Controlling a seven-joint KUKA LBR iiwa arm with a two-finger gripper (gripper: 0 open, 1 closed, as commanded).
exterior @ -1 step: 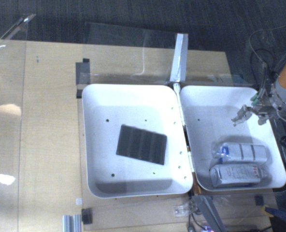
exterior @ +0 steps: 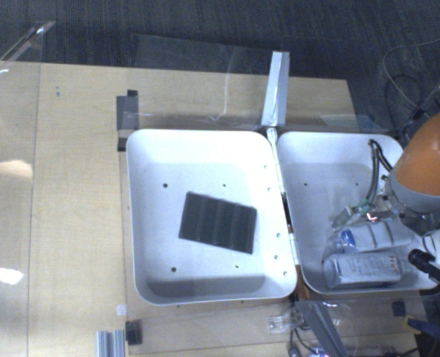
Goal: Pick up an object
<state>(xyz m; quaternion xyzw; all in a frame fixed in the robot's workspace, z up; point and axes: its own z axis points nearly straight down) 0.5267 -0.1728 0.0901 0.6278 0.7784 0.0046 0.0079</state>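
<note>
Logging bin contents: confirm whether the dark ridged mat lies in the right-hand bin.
No, the dark ridged mat lies flat in the left bin, apart from the arm.

Arm [exterior: 428, 162] bent low, end effector [exterior: 369, 214] pointing down.

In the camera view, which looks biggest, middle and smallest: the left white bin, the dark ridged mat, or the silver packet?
1. Left white bin, largest.
2. Dark ridged mat, lying inside it.
3. Silver packet in the right bin, smallest, though partly hidden by clear wrapping.
</note>
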